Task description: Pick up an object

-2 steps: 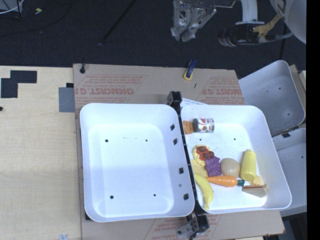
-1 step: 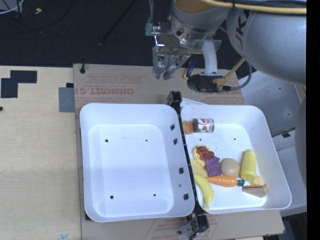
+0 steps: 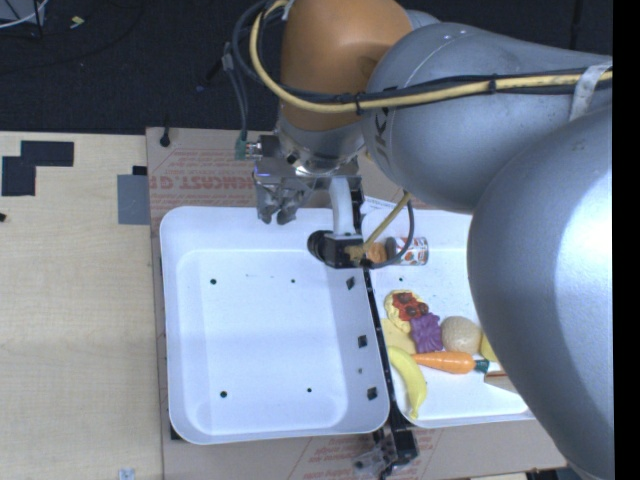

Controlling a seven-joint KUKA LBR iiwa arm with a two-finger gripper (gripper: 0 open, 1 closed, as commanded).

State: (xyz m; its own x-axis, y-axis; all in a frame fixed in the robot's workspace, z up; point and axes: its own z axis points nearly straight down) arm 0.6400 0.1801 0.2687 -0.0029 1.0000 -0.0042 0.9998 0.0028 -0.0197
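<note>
camera view | pincer (image 3: 279, 208) is seen above the far rim of the left bin (image 3: 190, 298), nothing between its fingers, which appear slightly parted | banana (image 3: 408, 376), carrot (image 3: 447, 362), grapes (image 3: 426, 331) and small can (image 3: 414, 251) are seen in the right bin (image 3: 455, 408), right of and nearer than the pincer

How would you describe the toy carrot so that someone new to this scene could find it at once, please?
Start at the right-hand white bin, where a cluster of toy food lies near the front. The carrot lies flat there, just right of the yellow banana and in front of the purple grapes. It is the only orange, tapered piece.
</note>
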